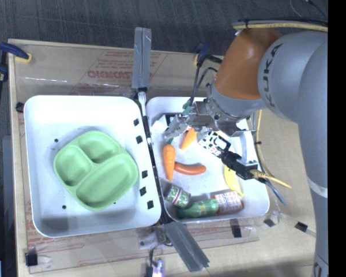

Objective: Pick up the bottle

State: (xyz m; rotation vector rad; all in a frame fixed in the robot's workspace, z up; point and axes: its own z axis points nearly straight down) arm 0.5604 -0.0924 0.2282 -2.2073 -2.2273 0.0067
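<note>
Reach step: your claw (187, 124) hangs over the right bin's far end.
You can't tell its state from here; the green bottle (203, 207) lies against the near wall, well apart, so bring it nearer first.

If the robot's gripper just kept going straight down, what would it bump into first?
Most likely the small carrot right beneath the gripper at the back of the right bin. Depth is hard to judge from above. The green bottle lies far off by the front wall.
</note>
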